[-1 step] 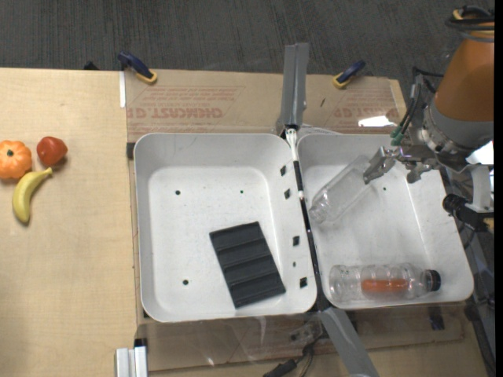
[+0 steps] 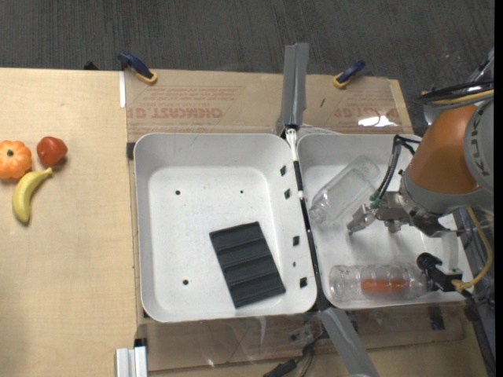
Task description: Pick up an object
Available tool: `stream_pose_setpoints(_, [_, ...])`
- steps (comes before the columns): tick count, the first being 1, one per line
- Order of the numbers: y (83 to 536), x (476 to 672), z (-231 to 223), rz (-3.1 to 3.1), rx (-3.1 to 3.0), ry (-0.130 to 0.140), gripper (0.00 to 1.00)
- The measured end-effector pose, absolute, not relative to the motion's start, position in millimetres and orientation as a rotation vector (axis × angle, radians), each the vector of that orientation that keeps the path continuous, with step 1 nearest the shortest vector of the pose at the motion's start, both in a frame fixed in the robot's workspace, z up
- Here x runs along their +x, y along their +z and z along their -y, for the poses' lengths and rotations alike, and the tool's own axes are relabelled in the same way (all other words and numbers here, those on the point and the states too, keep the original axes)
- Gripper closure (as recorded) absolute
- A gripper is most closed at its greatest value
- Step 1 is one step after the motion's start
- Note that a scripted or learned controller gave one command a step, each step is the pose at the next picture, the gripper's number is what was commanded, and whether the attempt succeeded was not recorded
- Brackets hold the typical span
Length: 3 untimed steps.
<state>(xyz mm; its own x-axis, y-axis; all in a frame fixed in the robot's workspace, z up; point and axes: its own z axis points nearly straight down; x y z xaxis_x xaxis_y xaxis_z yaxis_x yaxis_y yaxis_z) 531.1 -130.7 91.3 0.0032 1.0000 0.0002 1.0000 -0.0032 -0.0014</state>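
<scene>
The tool (image 2: 363, 220) hangs in the right bin (image 2: 346, 149); whether it is open or closed I cannot tell. One clear bottle (image 2: 343, 187) lies just beyond its tip, another bottle (image 2: 376, 283) nearer, against the front wall. Open floor lies between them.

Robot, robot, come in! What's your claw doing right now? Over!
Gripper over right bin, beside upper clear bottle. Nothing seen held. Second bottle lies at front edge.
</scene>
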Motion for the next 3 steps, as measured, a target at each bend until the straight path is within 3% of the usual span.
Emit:
stream_pose_setpoints(1, [246,509.0,193,2.096,-2.342,0.002,0.00])
stream_pose_setpoints(2, [207,494.9,166,1.903,-2.496,0.004,0.00])
stream_pose_setpoints(3, [91,479.2,132,1.984,-2.433,0.003,0.00])
